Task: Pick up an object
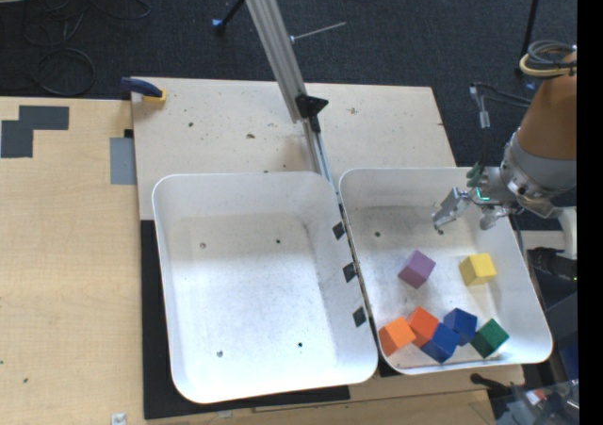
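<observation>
Several small cubes lie in the right bin [386, 202]. A purple cube [416, 269] and a yellow cube [478, 269] sit apart near the middle. Clustered at the front edge are two orange cubes [398, 334], two blue cubes [460, 322] and a green cube [490, 336]. My gripper [464, 219] hangs over the bin's back right part, above and behind the purple and yellow cubes. Its fingers are spread open with nothing between them.
The left bin [245, 272] sits beside the right one, with a divider and black clips [347, 270] between them. A slanted metal pole [283, 56] rises behind the bins. A blue and yellow clamp [143, 89] lies at the bench's back left.
</observation>
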